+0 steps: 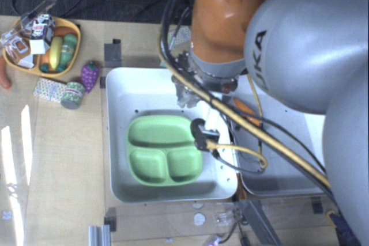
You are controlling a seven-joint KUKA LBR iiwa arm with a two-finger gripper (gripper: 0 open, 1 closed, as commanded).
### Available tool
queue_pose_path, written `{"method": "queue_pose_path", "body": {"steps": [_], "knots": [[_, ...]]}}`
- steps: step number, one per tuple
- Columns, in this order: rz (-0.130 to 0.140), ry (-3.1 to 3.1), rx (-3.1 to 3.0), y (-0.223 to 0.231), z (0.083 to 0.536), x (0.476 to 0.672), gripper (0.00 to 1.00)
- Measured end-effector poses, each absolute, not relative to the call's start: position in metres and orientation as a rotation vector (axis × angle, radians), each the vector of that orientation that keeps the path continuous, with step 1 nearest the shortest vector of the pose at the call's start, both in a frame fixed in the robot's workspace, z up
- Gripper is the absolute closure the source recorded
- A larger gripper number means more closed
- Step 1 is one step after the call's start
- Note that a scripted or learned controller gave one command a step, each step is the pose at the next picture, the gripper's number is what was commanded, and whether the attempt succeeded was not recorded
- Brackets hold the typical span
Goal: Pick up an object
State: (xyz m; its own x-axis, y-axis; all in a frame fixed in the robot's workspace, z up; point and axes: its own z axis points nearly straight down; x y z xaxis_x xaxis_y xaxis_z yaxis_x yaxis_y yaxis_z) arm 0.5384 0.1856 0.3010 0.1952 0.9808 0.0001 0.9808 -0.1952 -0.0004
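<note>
The gripper [185, 98] hangs low over the far right part of the left bin [117, 141], and honestly I can't tell if it's clenched or released (the wrist hides most of it). Nothing visibly in its grasp. Just below it in the view is the green divided plate [164, 150], lying flat on the bin floor and taking up most of it. It's pale green with rounded corners, the one long compartment runs left to right on the far side, and two smaller ones sit nearer the camera.
</note>
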Motion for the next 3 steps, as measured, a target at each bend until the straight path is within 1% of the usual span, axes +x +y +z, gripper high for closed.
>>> {"method": "queue_pose_path", "body": {"steps": [1,3], "knots": [[-0.001,-2.480,-1.928,0.220,0.277,0.499,1.00],[-0.010,-2.479,-1.932,0.220,0.298,0.502,1.00]]}}
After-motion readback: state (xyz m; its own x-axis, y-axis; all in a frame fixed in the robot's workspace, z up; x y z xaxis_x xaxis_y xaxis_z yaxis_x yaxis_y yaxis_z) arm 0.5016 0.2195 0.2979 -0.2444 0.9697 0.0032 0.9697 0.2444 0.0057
